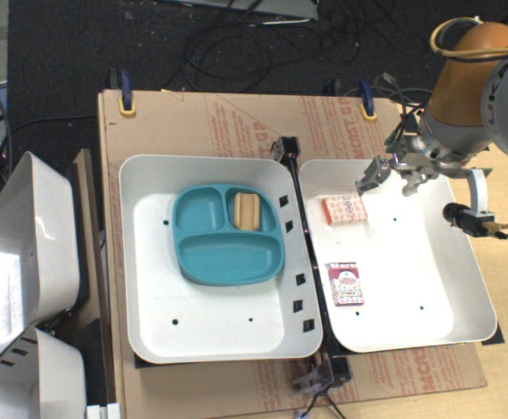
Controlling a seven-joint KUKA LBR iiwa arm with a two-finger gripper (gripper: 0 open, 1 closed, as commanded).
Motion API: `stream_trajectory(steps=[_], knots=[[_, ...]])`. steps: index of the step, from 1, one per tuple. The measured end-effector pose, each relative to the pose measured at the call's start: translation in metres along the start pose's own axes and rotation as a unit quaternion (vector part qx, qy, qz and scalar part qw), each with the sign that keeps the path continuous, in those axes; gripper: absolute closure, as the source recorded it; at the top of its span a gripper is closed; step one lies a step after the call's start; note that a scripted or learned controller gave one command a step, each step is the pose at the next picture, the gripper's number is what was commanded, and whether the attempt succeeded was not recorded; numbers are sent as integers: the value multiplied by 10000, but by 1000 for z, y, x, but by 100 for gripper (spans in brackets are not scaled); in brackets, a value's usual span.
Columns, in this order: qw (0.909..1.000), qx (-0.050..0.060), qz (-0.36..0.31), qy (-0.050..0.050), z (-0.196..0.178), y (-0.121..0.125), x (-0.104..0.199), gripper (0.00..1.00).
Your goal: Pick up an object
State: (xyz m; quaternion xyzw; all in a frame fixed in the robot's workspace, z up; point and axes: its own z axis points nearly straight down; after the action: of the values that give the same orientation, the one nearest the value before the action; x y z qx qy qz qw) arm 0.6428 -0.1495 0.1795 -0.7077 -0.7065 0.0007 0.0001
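Item: pink-and-white packet (343,209), lying flat in the upper left part of the right bin (429,321); not yet lifted. A second item, a small pink carton (346,284), is found lower in the same bin, well apart from the first.

Gripper (392,175): positioned just beside and above the packet, at its upper right; its fingers are seen spread, with nothing between them. No object is held.

Progress: the pick is judged not yet made; descent, closing and lifting are left.

Left bin (149,321): a teal divided tray (228,256) is kept here, a tan block (247,211) lying in its upper right compartment.
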Motion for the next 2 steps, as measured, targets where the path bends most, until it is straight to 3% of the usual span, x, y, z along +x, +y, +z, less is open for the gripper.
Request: stream_trajectory(steps=[1, 2], knots=[[10000, -5, -23, 0, 42, 3, 4, 0], [10000, -14, -25, -2, 31, 3, 5, 100]])
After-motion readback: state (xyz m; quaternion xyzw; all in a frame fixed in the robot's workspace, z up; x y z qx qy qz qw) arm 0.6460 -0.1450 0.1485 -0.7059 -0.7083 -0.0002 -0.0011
